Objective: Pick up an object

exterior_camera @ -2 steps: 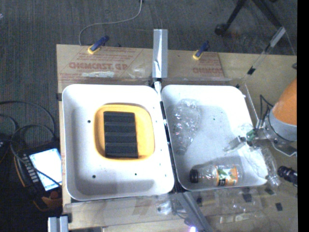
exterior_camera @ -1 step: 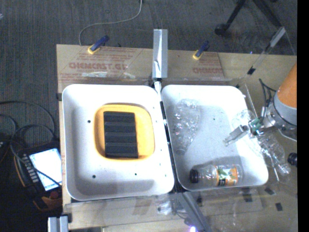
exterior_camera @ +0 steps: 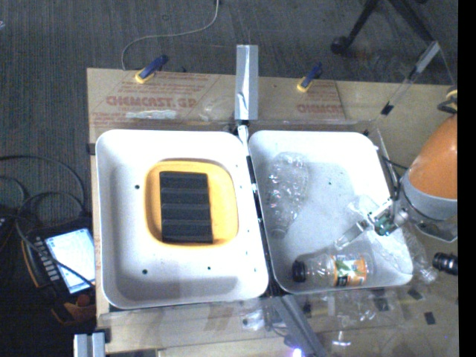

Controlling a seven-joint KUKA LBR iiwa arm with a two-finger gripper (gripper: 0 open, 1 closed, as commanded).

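The right bin (exterior_camera: 327,143) holds a crumpled clear plastic bottle (exterior_camera: 285,188) near its left wall. A second clear bottle with an orange label and a dark cap (exterior_camera: 332,269) lies on its side along the front wall. In the left bin (exterior_camera: 119,274), a yellow block with a black ribbed top (exterior_camera: 190,202) lies flat in the middle. My gripper (exterior_camera: 370,223) hangs over the right side of the right bin, just above and to the right of the labelled bottle. I see nothing held in it. The arm's orange band (exterior_camera: 440,163) is at the right edge.
A metal post (exterior_camera: 246,80) stands behind the seam between the bins. Two blue-and-yellow clamps (exterior_camera: 151,68) (exterior_camera: 309,76) grip the back of the wooden board. A tablet (exterior_camera: 63,255) and cables lie on the floor at left.
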